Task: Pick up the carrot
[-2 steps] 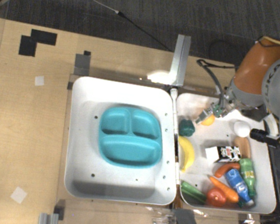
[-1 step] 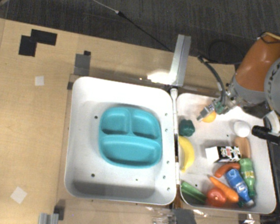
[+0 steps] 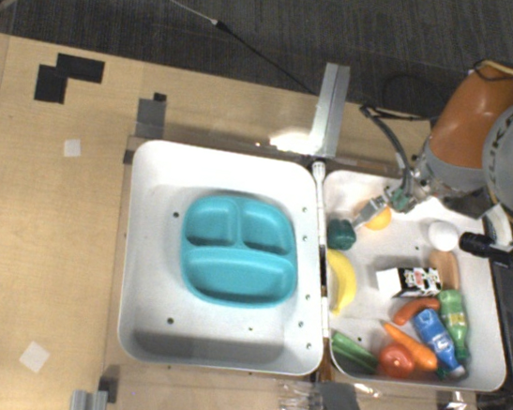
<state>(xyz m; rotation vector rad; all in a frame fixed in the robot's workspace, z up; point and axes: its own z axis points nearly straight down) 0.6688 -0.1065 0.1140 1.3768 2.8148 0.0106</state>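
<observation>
The carrot [image 3: 409, 343] is a slim orange taper lying in the right bin [image 3: 495, 370], near its front edge, between a blue bottle [image 3: 435, 336] and a tomato [image 3: 395, 362]. It is well apart from the claw [image 3: 401, 199], which hangs over the bin's far end; whether the claw is spread I cannot tell. The carrot's long axis runs diagonally, thin tip pointing up-left.

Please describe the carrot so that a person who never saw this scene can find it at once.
Look in the right bin, at its near end, where the toys crowd together. The carrot lies there on a slant, between the blue bottle and the red tomato. It alone is long, orange and tapering to a point.
</observation>
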